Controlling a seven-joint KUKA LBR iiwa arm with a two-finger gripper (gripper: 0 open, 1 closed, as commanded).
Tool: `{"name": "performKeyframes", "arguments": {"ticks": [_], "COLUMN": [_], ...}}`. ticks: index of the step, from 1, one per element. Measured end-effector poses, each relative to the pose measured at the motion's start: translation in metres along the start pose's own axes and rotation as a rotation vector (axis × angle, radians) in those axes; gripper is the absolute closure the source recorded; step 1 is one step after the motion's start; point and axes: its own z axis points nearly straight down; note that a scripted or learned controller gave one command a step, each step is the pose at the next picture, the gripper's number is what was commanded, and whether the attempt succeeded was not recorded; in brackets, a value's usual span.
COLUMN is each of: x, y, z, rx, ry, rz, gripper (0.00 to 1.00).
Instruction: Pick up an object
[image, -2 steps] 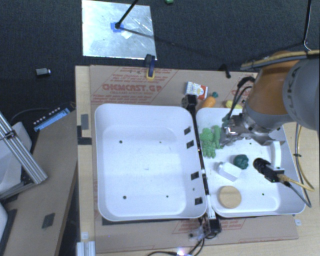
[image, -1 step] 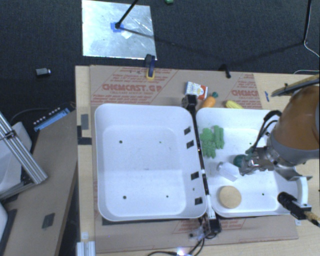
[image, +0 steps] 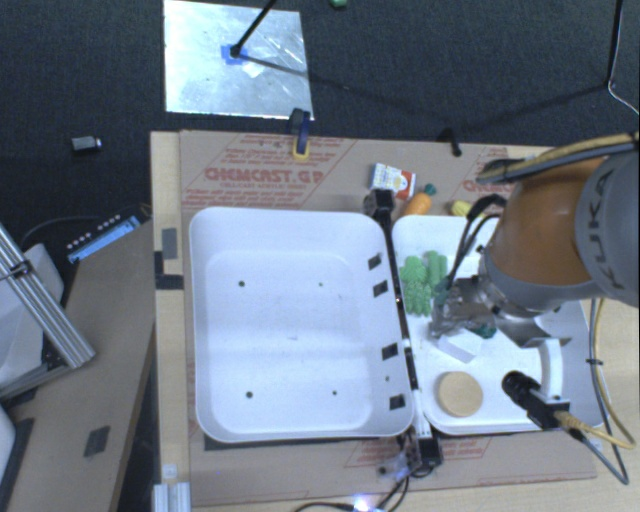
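Observation:
The arm reaches in from the right over the right bin. Its gripper hangs low in the middle of that bin, just right of a green bumpy object. A teal piece shows beside the gripper's body. A small white flat piece lies just below the gripper. A round tan disc rests near the bin's front. The wrist hides much of the bin's right side.
The left bin sits beside the right one, with black clips along the shared wall. Behind the bins lie an orange object, a yellow piece and a small white-and-red box on the cardboard.

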Motion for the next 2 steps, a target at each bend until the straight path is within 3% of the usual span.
{"name": "performKeyframes", "arguments": {"ticks": [1, 2], "x": [0.114, 0.188], "y": [0.095, 0.104], "z": [-0.059, 0.029], "rx": [-0.009, 0.010], "ry": [0.003, 0.000], "rz": [-0.004, 0.002], "gripper": [1.00, 1.00]}}
